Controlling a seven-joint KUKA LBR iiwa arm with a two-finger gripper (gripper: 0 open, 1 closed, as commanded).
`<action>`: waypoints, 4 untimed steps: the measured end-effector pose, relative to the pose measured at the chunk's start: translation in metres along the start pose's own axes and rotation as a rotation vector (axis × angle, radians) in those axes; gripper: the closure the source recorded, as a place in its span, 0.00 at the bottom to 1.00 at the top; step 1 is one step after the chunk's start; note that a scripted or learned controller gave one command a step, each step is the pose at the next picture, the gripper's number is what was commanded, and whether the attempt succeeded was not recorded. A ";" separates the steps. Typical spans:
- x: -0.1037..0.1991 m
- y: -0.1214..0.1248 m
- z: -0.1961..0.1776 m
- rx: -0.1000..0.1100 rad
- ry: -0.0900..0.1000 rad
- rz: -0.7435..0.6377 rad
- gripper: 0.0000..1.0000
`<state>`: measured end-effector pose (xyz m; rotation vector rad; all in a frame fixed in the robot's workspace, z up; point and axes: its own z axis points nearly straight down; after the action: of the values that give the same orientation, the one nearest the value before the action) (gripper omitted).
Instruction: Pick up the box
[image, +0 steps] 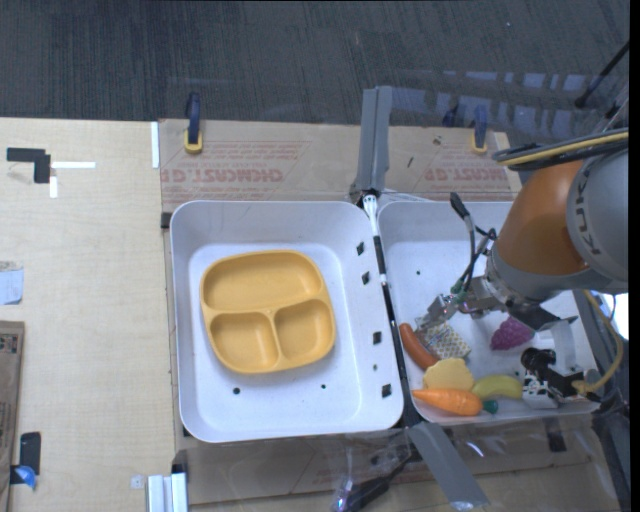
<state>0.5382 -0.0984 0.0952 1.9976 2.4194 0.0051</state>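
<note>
The gripper (440, 318) hangs low in the right bin (420, 240), how far open cannot be told. Touching it, nearer the bin's front rim, lies the speckled box (450, 343). The sausage (416, 345), yellow toy (449, 375) and carrot (450, 401) crowd it, so a finger may catch a neighbour instead.

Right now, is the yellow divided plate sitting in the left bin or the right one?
In the left bin. The yellow plate lies flat on its floor, right side up, its three compartments facing the camera.
</note>
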 end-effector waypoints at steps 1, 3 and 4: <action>0.004 -0.018 0.000 -0.003 0.000 0.095 0.00; 0.004 -0.018 -0.009 -0.001 0.002 0.097 0.00; 0.004 -0.014 0.000 0.002 0.001 0.110 0.00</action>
<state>0.5236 -0.0972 0.0946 2.1291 2.3077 0.0036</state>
